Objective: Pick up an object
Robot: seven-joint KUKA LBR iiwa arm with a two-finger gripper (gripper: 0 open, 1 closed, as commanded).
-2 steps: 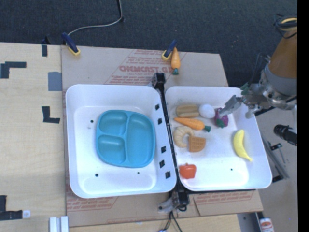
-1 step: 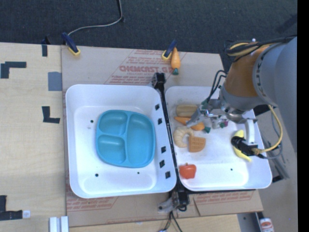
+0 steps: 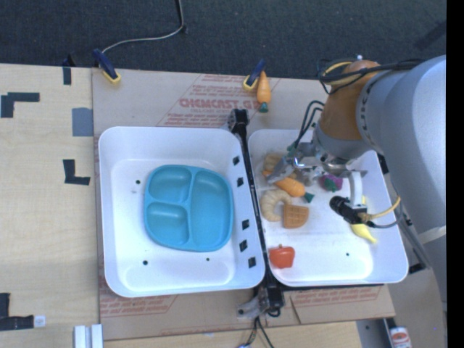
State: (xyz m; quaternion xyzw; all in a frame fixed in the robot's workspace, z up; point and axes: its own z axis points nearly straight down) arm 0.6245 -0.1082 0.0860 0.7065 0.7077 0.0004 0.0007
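We see the grey arm with its orange band reaching from the right into the right-hand shallow white bin (image 3: 391,267), with the claw (image 3: 308,162) low over the cluster of toy food in the bin's upper left part. We cannot tell how far the claw is parted or whether it has hold of anything; the wrist hardware hides that.

The likeliest target is the orange toy carrot (image 3: 290,187), which lies just below and slightly left of the claw, very near or touching it. Its long axis runs from upper left to lower right, with a green tip at the right end. We judge that a grasp across the short axis suits it best.

Neighbours crowd the target. A pale curved pastry piece (image 3: 272,204) lies just below-left of it, a brown waffle-like piece (image 3: 295,215) just below, and a purple toy item (image 3: 332,182) to the right. A red toy pepper (image 3: 282,256) sits well apart near the bin's front left corner, and a yellow banana-shaped toy (image 3: 360,230) lies to the lower right.

The bin's left wall is near the cluster, so room to the left is tight. Open floor lies toward the front right. The left-hand white bin (image 3: 116,151) holds a blue divided plastic plate (image 3: 188,207).
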